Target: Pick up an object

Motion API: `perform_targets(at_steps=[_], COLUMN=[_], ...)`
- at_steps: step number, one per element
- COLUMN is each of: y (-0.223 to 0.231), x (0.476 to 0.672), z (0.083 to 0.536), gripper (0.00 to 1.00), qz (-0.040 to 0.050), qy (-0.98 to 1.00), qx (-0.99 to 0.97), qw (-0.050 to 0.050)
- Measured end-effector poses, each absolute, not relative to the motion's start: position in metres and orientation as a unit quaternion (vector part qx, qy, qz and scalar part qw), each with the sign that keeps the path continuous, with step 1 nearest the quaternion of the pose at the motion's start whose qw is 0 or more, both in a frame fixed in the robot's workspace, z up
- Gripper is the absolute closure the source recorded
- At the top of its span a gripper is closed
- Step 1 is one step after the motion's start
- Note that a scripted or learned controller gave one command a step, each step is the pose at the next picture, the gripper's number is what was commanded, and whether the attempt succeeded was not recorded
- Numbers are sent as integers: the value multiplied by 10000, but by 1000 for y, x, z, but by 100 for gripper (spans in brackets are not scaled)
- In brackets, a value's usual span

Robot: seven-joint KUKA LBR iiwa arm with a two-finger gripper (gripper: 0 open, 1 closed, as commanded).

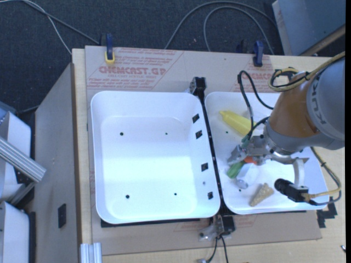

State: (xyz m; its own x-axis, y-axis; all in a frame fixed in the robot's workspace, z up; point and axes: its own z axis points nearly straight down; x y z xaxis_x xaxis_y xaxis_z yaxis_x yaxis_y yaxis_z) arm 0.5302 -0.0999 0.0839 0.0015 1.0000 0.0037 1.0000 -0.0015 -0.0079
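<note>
Brown board (pixel 137 70) under both bins, red print partly legible: "CHEMCAST G.P". Left bin (pixel 109 106), then right bin (pixel 323 171). Arm's gripper (pixel 241 156) low in right bin among green/orange bits (pixel 237 170); grip state unreadable. Yellow object (pixel 236 121) near back, tan wedge (pixel 261 194) at front.

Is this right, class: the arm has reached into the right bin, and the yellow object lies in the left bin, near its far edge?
Not quite. The camera view shows the yellow object in the right bin, near its far edge, not in the left bin. The rest holds: the arm has reached into the right bin, its gripper low among the items there.
</note>
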Motion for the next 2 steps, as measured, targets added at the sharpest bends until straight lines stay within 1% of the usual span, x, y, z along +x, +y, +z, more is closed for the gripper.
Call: perform_targets(at_steps=[1,2], y=[-100,-44], x=[534,559], z=[96,191], gripper=[100,100], qz=[-8,-50], qy=[-7065,-7101], qx=[-7077,-7041], qw=[5,-33])
